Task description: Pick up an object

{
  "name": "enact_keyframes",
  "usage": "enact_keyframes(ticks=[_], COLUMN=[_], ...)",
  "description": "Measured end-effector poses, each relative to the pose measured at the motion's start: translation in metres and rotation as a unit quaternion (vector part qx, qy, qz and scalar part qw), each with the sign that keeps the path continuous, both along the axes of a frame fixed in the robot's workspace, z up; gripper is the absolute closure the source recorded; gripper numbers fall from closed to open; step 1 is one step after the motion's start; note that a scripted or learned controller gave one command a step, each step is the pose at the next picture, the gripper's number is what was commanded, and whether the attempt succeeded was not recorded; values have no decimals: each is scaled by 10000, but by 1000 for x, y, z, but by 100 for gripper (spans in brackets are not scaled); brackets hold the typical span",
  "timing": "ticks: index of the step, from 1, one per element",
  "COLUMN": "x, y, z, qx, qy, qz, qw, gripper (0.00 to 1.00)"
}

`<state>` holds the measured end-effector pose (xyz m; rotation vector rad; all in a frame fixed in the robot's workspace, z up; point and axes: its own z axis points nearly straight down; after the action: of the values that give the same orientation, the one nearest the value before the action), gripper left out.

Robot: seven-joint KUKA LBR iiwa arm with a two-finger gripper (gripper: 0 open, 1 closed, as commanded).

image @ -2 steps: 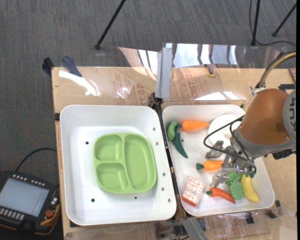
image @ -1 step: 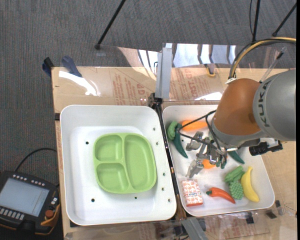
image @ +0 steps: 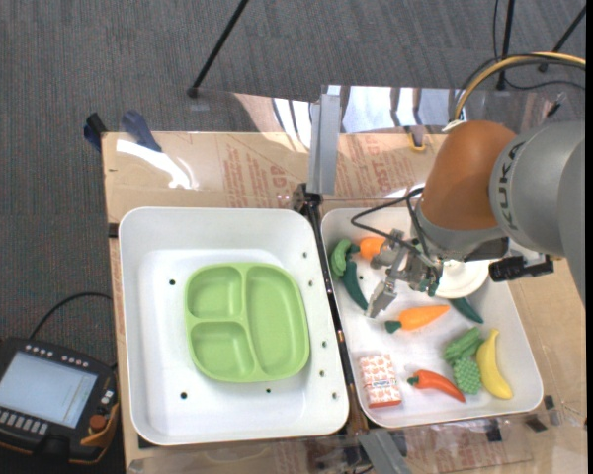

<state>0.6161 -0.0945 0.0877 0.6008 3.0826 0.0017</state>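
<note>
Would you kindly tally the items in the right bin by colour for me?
Orange: 2, carrot and an item by the gripper
Green: 4
Yellow: 1, banana
Red: 1, pepper
White: 2, plate, carton
Total: 10

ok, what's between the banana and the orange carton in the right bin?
In the camera view, a red-orange pepper and a green knobbly toy lie between the banana and the orange carton.

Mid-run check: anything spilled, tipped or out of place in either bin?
Nothing stands out. The green divided plate lies flat in the left bin; the toy foods, including the carrot and banana, lie loose in the right bin below the end effector.
</note>
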Motion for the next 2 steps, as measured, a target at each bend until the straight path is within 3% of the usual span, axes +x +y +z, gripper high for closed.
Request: enact_keyframes(ticks=[1,2], x=[14,-72], y=[9,-13], z=[1,-1], qx=[-8,-2], qy=[69,20], qz=[-369,-781], qw=[9993,9969], gripper=[0,0])
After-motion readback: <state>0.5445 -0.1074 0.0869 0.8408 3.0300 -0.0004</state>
